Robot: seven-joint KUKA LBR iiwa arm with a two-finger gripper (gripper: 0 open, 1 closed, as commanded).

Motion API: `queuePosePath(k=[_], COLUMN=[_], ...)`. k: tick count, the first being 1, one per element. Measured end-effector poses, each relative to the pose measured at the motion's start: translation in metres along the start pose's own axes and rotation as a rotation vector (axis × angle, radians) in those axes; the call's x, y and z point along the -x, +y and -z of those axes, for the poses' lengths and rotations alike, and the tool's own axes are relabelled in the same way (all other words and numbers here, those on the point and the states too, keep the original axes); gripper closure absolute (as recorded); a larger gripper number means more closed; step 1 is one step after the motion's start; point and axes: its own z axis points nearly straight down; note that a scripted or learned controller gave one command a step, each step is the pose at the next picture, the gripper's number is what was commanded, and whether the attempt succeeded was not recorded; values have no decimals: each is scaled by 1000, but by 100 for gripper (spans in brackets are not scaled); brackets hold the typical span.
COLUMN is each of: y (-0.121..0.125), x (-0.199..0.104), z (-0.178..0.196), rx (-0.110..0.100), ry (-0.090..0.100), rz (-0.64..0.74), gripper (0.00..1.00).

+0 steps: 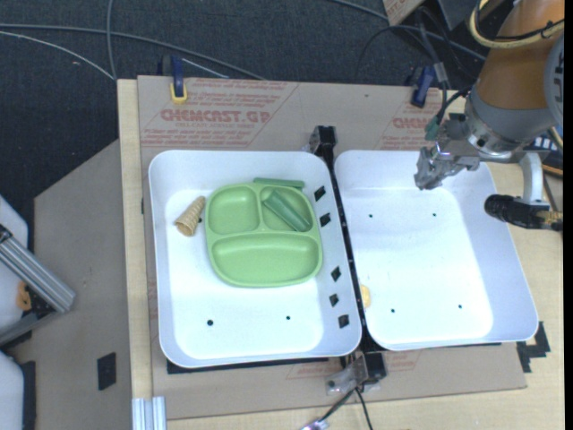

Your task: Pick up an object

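A light green divided plate (pixel 263 236) lies in the left bin (pixel 179 312). A darker green piece (pixel 288 209) rests in its upper right compartment, and a flat green strip (pixel 279 184) pokes out behind the plate's far edge. A tan ridged cone (pixel 190 215) lies just left of the plate. A small yellow bit (pixel 364 297) sits at the left wall of the right bin (pixel 466 303). My gripper (pixel 431 173) hangs over the far part of the right bin, well away from all these objects, with nothing seen in it.
The two bins sit side by side on a cardboard-covered bench (pixel 224 106), joined by black clips (pixel 323 139) along the middle. Blue clamps (pixel 178 79) hold the board at the back. A black fitting (pixel 517 210) stands off the right bin's right rim.
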Motion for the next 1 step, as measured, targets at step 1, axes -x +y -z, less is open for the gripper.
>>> queuePosePath(k=[1], y=[-18], x=[-52], z=[-8], rx=[-1], ry=[1], rz=[1], gripper=[100])
